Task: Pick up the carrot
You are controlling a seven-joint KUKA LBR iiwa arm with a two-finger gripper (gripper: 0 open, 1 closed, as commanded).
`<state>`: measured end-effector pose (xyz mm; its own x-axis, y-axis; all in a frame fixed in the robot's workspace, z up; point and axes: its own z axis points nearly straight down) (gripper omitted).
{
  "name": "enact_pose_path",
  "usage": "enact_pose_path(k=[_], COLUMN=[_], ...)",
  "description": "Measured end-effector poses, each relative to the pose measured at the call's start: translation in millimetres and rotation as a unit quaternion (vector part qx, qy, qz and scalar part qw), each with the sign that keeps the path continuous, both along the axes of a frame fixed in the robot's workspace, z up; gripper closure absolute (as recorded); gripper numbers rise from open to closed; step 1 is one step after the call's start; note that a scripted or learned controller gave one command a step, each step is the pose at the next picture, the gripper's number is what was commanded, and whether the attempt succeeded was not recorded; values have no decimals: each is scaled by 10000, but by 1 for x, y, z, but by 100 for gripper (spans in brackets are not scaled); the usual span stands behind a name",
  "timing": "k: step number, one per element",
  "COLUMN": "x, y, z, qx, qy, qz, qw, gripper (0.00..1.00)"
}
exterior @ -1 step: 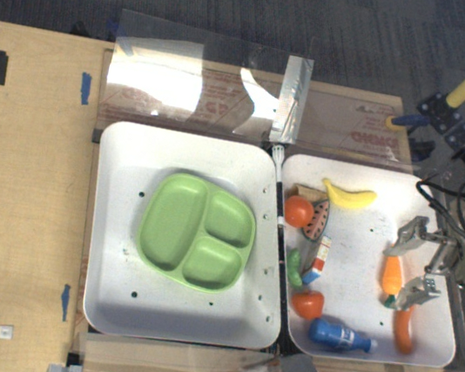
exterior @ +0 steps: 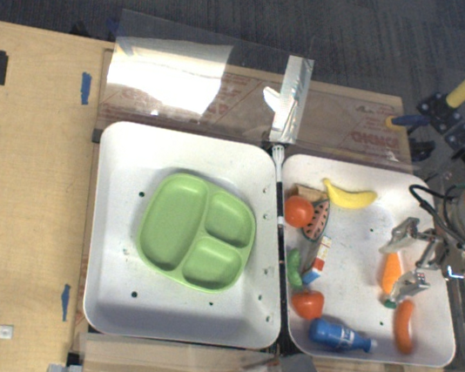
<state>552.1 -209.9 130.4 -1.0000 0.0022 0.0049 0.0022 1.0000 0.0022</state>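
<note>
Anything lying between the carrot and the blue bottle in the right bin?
Camera view: nothing lies between the carrot and the blue bottle, just bare white bin floor.

Bright, even light falls from overhead, with strong white glare on the clear plastic sheet (exterior: pixel 167 77) behind the bins. Shadows are soft and faint; fine detail looks slightly blurred throughout.

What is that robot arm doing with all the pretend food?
The robot's gripper is down in the right bin, with its fingers on either side of the orange carrot. The carrot lies on the bin floor, not lifted. Nearby lie a banana, tomatoes and a blue bottle. The left bin holds a green divided plate.
</note>
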Motion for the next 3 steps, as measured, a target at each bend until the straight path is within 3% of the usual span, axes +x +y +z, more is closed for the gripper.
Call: enact_pose_path(k=[1, 2, 3], x=[66, 9, 14], y=[-1, -15, -14], z=[-36, -42, -28], qx=[-20, -23, -36], qy=[-64, -67, -128], qz=[-1054, -1205, -1191], qw=[9944, 9927, 9928], gripper=[0, 0, 100])
